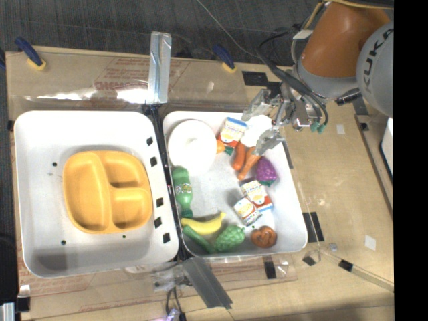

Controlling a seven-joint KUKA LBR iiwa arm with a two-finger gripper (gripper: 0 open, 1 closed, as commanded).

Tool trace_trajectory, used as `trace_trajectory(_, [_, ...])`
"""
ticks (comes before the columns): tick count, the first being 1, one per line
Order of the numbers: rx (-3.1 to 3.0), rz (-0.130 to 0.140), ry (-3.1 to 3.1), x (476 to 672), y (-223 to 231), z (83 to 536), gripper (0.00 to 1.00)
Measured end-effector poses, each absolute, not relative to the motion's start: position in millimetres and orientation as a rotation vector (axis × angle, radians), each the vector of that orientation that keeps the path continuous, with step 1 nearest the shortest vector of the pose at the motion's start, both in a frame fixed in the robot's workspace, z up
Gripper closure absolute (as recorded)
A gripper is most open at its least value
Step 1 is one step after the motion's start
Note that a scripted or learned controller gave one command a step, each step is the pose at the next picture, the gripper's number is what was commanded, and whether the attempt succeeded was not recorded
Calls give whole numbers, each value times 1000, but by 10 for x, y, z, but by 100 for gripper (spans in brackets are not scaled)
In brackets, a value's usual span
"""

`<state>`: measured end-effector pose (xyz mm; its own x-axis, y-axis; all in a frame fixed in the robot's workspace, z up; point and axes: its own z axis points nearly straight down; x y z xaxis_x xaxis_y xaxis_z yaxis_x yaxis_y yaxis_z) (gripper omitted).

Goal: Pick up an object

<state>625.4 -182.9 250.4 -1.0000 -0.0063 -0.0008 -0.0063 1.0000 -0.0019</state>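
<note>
The arm's orange band (pixel 341 29) is sitting nearest the camera, above the hand (pixel 271 122), which is hovering over the right bin (pixel 294 209); its grip cannot be told. Just beneath it a carrot (pixel 246 159) is lying. Left of the hand, a yellow tray (pixel 107 192) is resting in the left bin (pixel 33 179) on the tan desk (pixel 341 199).

We see a tan bench top (pixel 338 199) marked with black tape squares (pixel 314 227). Beyond its far edge lies dark grey carpet (pixel 80 9), crossed by a thin pale cable (pixel 200 9). Blue clamps (pixel 30 52) grip that edge.
</note>
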Motion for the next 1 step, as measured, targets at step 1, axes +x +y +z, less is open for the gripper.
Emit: trace_trajectory(1, [-192, 5, 3143, 6137, -2087, 974, 0])
